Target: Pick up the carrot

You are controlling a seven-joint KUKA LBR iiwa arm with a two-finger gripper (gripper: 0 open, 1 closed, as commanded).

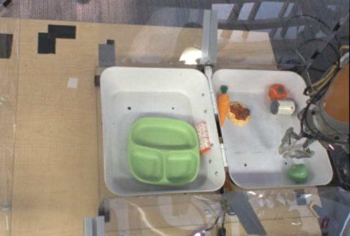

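Observation:
The carrot (223, 107) is orange with a green top. It lies along the left wall of the right bin (257, 166), its top pointing to the far side. My gripper (295, 146) hangs over the right side of that bin, well to the right of the carrot and just above a green fruit (298, 172). Its metal fingers point left and down, and nothing shows between them. The arm's orange band sits at the right edge of the view.
A slice of pizza (239, 113) lies just right of the carrot. A red tomato (278, 92) and a white can (283, 107) sit at the bin's far right. The left bin (117, 98) holds a green divided plate (164, 149) and a small packet (203, 136).

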